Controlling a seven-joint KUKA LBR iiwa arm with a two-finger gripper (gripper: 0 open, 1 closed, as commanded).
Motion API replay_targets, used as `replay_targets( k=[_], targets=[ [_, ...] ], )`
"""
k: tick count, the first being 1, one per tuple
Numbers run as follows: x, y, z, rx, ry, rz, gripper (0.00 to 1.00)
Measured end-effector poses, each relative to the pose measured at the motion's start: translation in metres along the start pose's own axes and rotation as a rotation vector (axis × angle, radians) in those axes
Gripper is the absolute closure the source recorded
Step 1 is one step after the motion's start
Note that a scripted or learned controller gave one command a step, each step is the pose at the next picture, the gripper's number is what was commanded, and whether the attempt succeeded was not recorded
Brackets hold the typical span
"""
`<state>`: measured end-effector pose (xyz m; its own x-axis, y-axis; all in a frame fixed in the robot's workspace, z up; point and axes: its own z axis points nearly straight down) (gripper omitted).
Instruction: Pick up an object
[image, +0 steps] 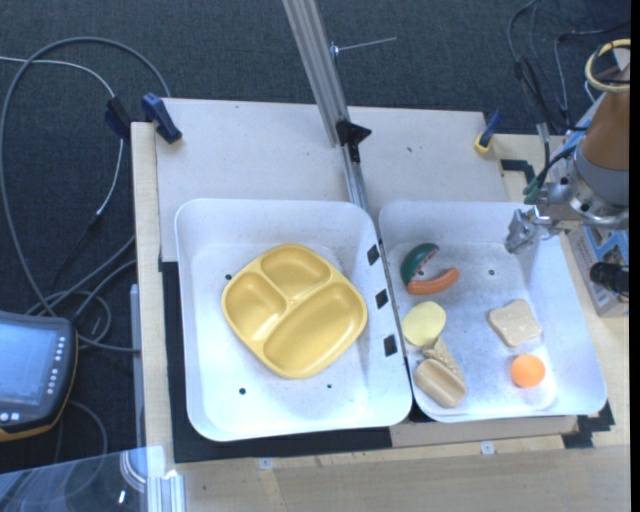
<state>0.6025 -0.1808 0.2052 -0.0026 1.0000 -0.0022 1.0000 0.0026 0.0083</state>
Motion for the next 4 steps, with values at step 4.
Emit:
replay_targets(
  k=[4],
  targets=[
    [0.157, -0.018, -0.037, 0.012, 0.006, -0.004, 1.0]
  ],
)
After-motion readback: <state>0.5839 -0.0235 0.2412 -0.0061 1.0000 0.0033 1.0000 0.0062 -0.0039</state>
